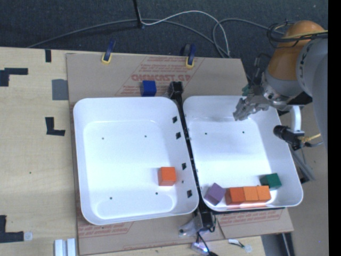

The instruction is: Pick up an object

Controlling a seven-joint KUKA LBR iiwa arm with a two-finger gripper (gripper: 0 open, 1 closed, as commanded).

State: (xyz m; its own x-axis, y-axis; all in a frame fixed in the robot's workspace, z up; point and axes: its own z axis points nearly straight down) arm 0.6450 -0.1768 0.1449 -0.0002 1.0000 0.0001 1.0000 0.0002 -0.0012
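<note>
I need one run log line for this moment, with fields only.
gripper: over right bin far edge, holding nothing | right bin: purple block, orange blocks, green block | left bin: orange cube

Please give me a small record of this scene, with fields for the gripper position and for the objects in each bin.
gripper: above far right part of right bin
left bin: orange cube
right bin near edge: purple block, long orange block, green block
outside bins: blue cube on cardboard
</note>
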